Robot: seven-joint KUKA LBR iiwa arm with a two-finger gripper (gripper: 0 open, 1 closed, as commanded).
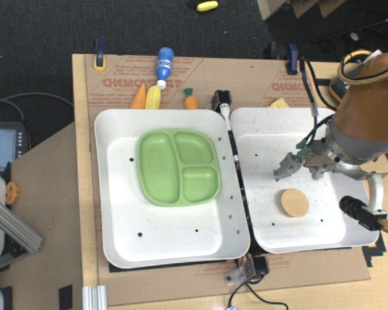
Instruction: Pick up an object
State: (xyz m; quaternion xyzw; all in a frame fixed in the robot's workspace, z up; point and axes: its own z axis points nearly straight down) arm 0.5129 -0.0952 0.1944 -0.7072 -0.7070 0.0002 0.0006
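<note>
A round tan biscuit-like disc (pixel 294 203) lies flat on the floor of the right white bin (pixel 265 234). My gripper (pixel 302 172) hangs just above and behind the disc, over the middle of that bin. Its two grey fingers stand apart, open, with only white bin floor between them. Nothing is held. The grey arm with its orange band (pixel 368 102) comes in from the right edge. In the left white bin (pixel 116 237) rests a green divided plate (pixel 178 167).
Behind the bins, on the cardboard, lie a blue and white bottle (pixel 163 65), a toy corn cob (pixel 153 97), two small toy carrots (pixel 191 100) and a yellow wedge (pixel 279 103). A black clip (pixel 220 99) sits between the bins at the back. Cables run along the right.
</note>
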